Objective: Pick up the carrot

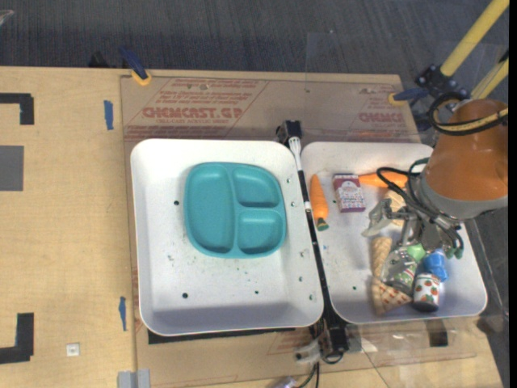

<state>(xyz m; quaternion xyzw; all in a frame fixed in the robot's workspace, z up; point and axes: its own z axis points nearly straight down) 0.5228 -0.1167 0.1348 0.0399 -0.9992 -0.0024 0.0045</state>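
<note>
gripper (408, 229) hangs low over the right bin (477, 293), down among a heap of small items; whether it is apart or together i cannot tell from this angle, because the metal parts blur into the clutter beneath.

carrot (319, 201) lies at the left side of that same bin, just beside the wall next to the divider between the two bins, its length running roughly up and down the view, with a green tip at the near end. nothing touches it. a second orange piece (380, 179) sits further back, near a small red-and-white box (349, 192), and i can't say for sure what it is.

nearer the arm (472, 168) there is a waffle cone (386, 277), a blue piece (436, 265) and a spotted toy (426, 292), crowded together under the wrist. over in the left bin (153, 241) a teal divided plate (236, 208) rests alone.

as for progress, i'd judge the pick has not begun in earnest: the carrot sits free on the bin floor, well apart from the gripper, which is over the wrong cluster. left to do is crossing leftward, lining up across the carrot, closing and lifting.
</note>
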